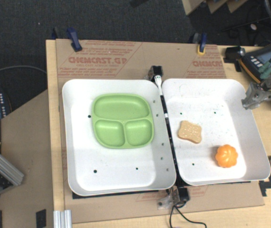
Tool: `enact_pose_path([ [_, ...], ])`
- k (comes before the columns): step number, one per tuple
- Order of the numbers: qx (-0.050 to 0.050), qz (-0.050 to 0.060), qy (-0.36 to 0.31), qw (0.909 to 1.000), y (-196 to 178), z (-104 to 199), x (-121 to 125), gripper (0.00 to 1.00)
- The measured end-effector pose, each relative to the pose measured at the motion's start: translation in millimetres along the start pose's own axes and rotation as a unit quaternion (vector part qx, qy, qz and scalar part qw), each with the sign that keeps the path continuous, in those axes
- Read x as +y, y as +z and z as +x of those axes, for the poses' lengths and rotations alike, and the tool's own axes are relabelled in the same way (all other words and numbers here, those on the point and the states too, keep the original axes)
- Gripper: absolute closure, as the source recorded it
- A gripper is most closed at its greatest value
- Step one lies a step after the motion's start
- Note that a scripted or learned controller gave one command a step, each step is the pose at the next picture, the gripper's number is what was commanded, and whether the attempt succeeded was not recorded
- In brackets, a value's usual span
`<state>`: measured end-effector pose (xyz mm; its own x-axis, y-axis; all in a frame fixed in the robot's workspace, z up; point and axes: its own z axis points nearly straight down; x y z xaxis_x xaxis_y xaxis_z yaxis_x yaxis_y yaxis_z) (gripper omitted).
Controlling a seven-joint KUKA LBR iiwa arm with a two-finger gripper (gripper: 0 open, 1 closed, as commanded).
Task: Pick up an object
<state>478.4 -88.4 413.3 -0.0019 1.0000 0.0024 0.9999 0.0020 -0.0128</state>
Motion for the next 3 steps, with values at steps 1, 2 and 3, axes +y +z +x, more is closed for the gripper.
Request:
enact_pose_path([
  [1, -0.003, -0.008, 0.003, 1.0, -3.8, -40.8, 18.2, 1.0],
  [2, -0.002, -0.005, 0.003, 1.0, 10.7, -81.2, 16.8, 1.0],
  [3, -0.005, -0.013, 0.002, 0.9999, -85.9, -120.2, 31.7, 1.0],
])
